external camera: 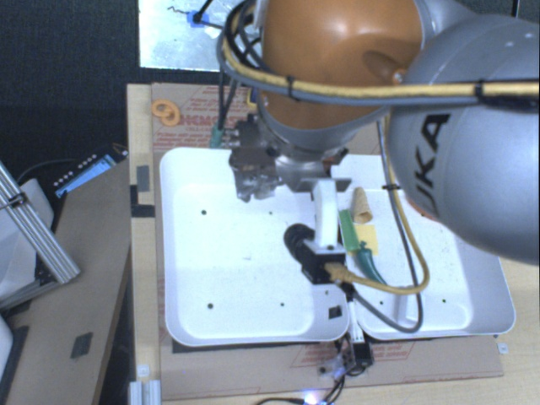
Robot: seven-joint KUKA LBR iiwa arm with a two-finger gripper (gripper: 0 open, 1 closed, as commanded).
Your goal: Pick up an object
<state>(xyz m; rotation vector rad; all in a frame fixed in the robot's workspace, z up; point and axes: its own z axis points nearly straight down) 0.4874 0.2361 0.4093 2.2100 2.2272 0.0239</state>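
**Op:** Gripper [253, 175] is at the left bin's [211, 260] far edge. The wrist hides it, so I cannot tell whether it is open or closed, or whether it holds anything.

**Obs:** Targets?

**Op:** A cone [361, 202], a green stick [349, 230] and a yellow pad [369, 241] are bunched at the right bin's [447, 294] left edge. I'd cross the shared rim and pick the cone at the bunch's far end. I'd descend straight and confirm grip before lifting.

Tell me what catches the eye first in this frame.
The grey arm, with its orange band, looms at the top right, leaning over both bins. Below it, near where the left bin meets the right bin, a green stick, a yellow piece and a tan cone lie close together. A small orange ring sits on the cardboard beyond the left bin's far corner.
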